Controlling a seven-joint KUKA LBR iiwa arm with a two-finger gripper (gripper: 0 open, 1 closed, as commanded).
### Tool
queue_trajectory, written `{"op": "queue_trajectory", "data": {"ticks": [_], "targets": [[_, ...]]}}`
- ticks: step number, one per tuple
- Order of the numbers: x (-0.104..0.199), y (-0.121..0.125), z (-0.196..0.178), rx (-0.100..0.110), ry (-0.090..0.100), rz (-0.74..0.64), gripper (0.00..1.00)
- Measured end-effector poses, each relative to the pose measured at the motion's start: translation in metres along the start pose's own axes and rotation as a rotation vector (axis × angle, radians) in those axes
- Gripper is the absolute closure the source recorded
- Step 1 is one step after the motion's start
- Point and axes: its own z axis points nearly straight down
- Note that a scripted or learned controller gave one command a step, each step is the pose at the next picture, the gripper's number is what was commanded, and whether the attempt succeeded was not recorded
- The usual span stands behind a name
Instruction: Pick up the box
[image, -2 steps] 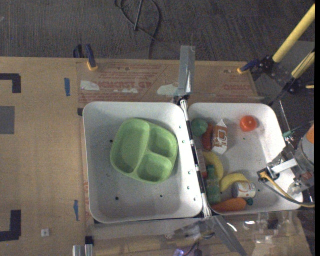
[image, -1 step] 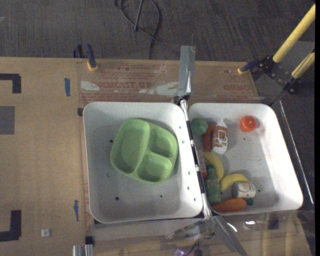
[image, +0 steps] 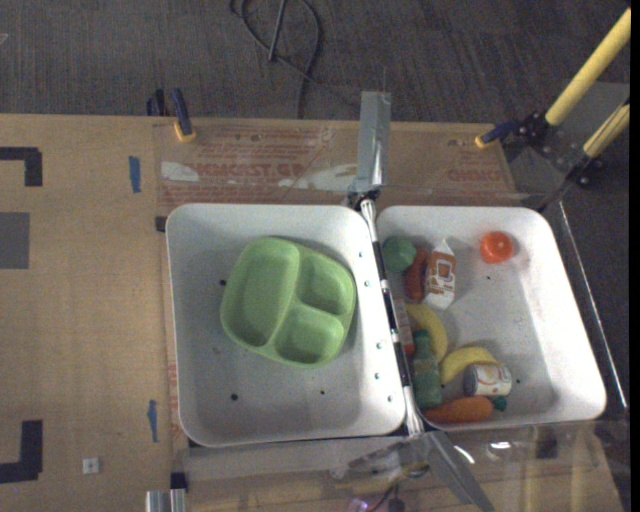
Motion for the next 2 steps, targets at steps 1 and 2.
{"op": "queue_trajectory", "data": {"ticks": [1, 2], "targets": [[0.000, 0.000, 0.000, 0.001, 0.000, -0.001, 0.00], [0.002, 0.000, -0.010, -0.001, -0.001, -0.003, 1.00]]}}
